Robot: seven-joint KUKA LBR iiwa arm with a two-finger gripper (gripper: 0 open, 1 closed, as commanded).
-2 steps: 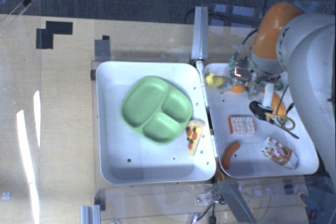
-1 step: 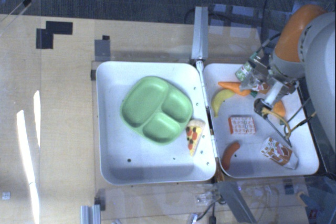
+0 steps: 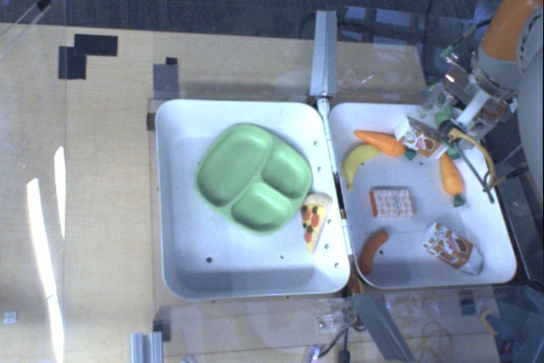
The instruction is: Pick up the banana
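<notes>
My gripper (image 3: 442, 113) hangs over the far right corner of the right bin (image 3: 408, 261), open or closed I cannot tell, just beside a small printed packet (image 3: 421, 138). The banana (image 3: 359, 162) lies unlifted near the bin's left wall, a carrot (image 3: 380, 142) at its far end. Approach, grasp and lift all remain. Bare floor flanks its near side; the wall crowds its left.

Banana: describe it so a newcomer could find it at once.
Take the white bin on the view's right, far corner nearest the other bin. The banana lies there, just nearer the camera than an orange carrot. It alone there is plain yellow and curved; its neighbours are orange or brown.
</notes>
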